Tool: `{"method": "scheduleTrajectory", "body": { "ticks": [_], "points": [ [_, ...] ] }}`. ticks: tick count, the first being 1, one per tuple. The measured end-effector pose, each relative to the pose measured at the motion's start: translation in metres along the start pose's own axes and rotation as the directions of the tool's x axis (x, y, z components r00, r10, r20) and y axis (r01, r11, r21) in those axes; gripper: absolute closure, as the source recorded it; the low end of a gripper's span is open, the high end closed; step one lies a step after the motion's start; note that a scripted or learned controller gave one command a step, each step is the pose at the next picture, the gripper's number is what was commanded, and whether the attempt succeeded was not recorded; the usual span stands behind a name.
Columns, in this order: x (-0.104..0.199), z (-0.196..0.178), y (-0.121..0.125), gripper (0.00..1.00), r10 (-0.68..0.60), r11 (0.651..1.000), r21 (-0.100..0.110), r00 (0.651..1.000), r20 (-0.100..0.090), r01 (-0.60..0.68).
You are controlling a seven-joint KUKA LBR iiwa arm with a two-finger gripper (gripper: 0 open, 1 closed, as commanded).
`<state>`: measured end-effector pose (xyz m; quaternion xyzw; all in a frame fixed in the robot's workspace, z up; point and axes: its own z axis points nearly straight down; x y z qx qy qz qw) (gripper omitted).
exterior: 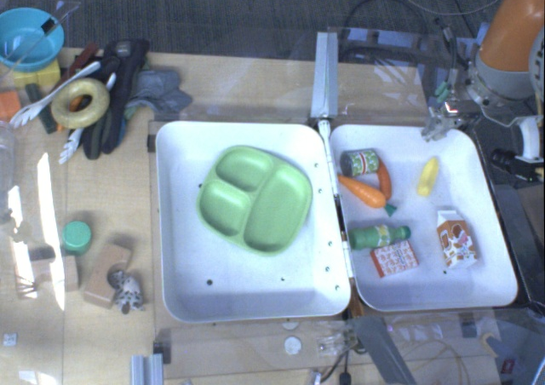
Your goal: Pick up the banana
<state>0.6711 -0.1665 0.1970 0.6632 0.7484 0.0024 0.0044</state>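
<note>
The banana [427,175] lies in the right bin [494,230], upper part, its long axis running nearly up-down in the view. The gripper [439,119] hangs over the bin's far rim, just above-right of it; whether it is spread or pressed together I cannot tell. The left bin [179,290] holds a green divided plate [255,198]; the right also holds a can [360,162], a carrot [362,192], a green bottle [379,236] and two small cartons [456,240]

Yellow banana [427,176], orange carrot [363,192], green plate [255,198]

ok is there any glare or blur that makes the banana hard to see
In the camera view the banana is small and soft-edged but stands out yellow against the evenly lit right bin; glare streaks lie on the bench at far left, and the claw looks slightly blurred.
</note>
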Motion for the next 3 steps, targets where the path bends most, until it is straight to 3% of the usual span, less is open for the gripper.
{"method": "scheduleTrajectory", "body": {
  "ticks": [1, 2, 3],
  "points": [
    [0.000, 0.001, 0.000, 0.00, 0.000, 1.000, 0.001, 1.000, 0.000, 0.000],
    [0.034, 0.107, -0.078, 0.00, 0.110, 0.994, 0.002, 0.994, -0.002, -0.110],
    [0.034, 0.094, -0.074, 1.00, 0.109, 0.994, -0.007, 0.994, -0.002, -0.109]
  ]
}}
